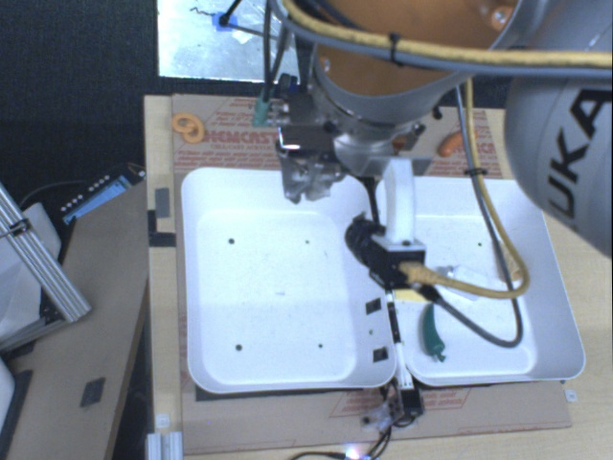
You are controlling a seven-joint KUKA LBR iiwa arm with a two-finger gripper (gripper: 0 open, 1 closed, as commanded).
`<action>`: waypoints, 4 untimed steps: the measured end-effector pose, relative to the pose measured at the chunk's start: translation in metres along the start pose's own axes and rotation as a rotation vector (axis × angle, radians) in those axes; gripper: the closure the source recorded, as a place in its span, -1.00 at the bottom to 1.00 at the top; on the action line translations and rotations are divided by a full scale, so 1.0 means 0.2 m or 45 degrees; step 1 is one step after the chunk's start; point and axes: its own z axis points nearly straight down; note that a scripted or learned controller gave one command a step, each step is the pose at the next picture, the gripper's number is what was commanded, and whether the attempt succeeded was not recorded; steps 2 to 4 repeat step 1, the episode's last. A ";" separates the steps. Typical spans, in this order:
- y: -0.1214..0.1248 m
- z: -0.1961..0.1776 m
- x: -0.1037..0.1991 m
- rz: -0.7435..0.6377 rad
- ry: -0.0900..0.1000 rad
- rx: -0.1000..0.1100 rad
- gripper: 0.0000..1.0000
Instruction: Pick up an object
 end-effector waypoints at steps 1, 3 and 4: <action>0.00 -0.01 0.00 0.000 0.000 0.000 1.00; 0.00 -0.01 0.00 0.000 0.000 0.000 1.00; 0.00 -0.01 0.00 0.000 0.000 0.000 1.00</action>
